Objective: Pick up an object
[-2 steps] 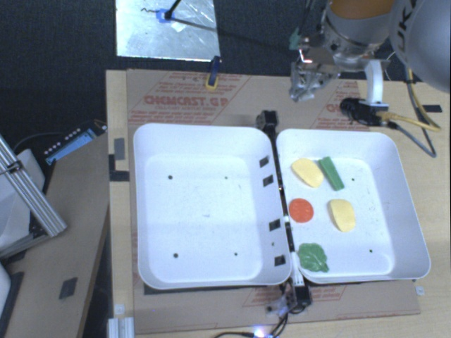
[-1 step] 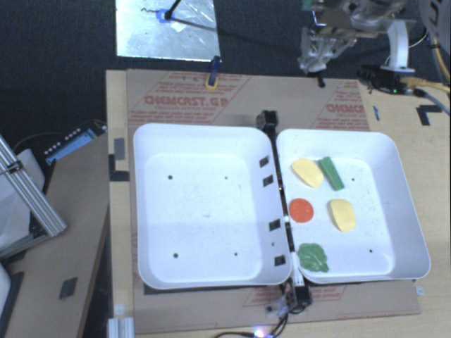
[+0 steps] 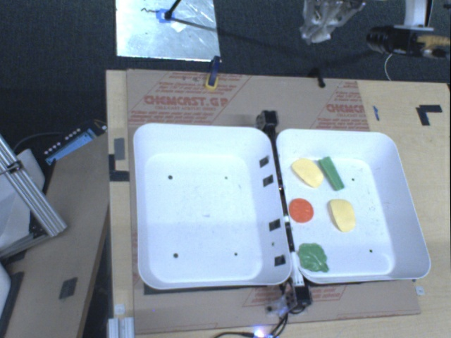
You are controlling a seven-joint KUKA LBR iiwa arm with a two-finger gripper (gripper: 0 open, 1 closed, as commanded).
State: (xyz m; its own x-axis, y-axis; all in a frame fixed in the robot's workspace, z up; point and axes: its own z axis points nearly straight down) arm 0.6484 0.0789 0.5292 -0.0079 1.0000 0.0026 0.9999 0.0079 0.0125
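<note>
Overhead, the gripper (image 3: 320,21) hangs near the top edge of the view, above dark blue-grey carpet (image 3: 56,62) and well clear of both bins; it is blurred, and whether it is spread or closed cannot be told from this angle. Nothing shows between its tips.

Below it, a tan bench board (image 3: 296,94) printed with red lettering carries two shallow white bins side by side, joined along the middle by a row of small dark clips (image 3: 273,203). The left bin (image 3: 151,146) shows bare white floor with a few small dark dots.

The right bin (image 3: 394,160) holds all the pickable pieces. A pale yellow piece (image 3: 307,172) lies near its upper left, with a green stick (image 3: 331,172) touching or just beside it on the right, tilted. A round red-orange disc (image 3: 301,210) sits below them, close to the dividing wall. A second yellow piece (image 3: 342,215) lies to the disc's right, apart from it. A dark green leafy piece (image 3: 312,257) rests near the bin's lower left corner.

Beyond the board, a shiny silver sheet (image 3: 165,20) lies on the carpet with a thin dark rod across it. A yellow-and-blue clip (image 3: 212,76) sits at the board's upper edge. At the left, a lighter wooden table (image 3: 63,259) bears an aluminium frame rail (image 3: 28,196).
</note>
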